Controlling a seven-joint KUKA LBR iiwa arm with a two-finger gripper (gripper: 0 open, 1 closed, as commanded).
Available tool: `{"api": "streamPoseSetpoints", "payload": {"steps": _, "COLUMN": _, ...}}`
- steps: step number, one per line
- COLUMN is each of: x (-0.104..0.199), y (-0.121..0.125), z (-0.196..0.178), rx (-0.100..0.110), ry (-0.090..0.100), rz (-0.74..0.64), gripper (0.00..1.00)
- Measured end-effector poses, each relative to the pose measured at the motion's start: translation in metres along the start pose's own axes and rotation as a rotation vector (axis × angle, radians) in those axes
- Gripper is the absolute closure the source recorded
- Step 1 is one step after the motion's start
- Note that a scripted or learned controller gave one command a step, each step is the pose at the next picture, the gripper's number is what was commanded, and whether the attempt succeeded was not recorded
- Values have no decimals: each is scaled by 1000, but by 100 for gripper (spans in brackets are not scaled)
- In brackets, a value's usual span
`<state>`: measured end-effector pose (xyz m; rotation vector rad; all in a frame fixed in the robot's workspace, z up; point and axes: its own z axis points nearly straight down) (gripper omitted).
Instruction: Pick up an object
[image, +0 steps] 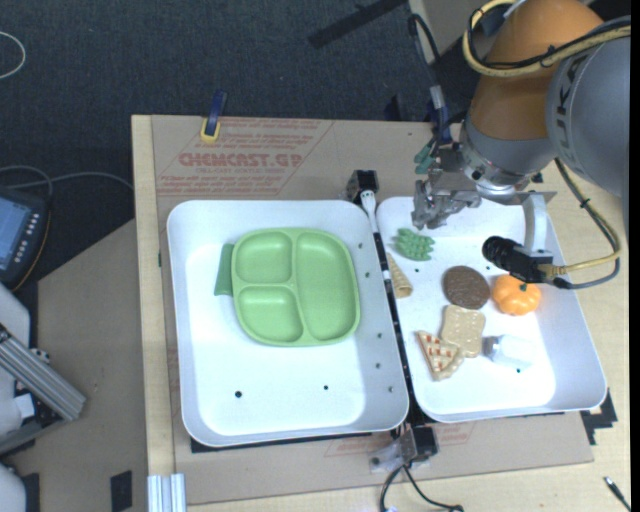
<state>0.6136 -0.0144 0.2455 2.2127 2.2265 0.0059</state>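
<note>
My gripper (428, 217) hangs over the far left part of the right bin (570, 350), just above a small green toy (412, 244). Nothing shows between its fingers. Further toys lie in that bin: a tan cone (401, 279) by the left wall, a brown round cookie (466, 287), an orange pumpkin-like fruit (516, 296), a pale cracker (462, 330), a waffle-patterned slice (437, 355) and a small white and grey piece (508, 348).
The left bin (200, 380) holds a green divided plate (296, 286) lying on a darker green flat piece (222, 270). Cardboard (250, 155) lies under both bins. The grey arm with its orange band (530, 60) reaches in from the upper right.
</note>
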Motion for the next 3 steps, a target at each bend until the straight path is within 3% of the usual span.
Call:
{"api": "streamPoseSetpoints", "payload": {"steps": 2, "x": 101, "y": 31, "z": 29, "rx": 0, "ry": -1, "rz": 1, "gripper": 100}}
{"api": "streamPoseSetpoints", "payload": {"steps": 3, "x": 94, "y": 42, "z": 13, "rx": 0, "ry": -1, "rz": 4, "gripper": 100}}
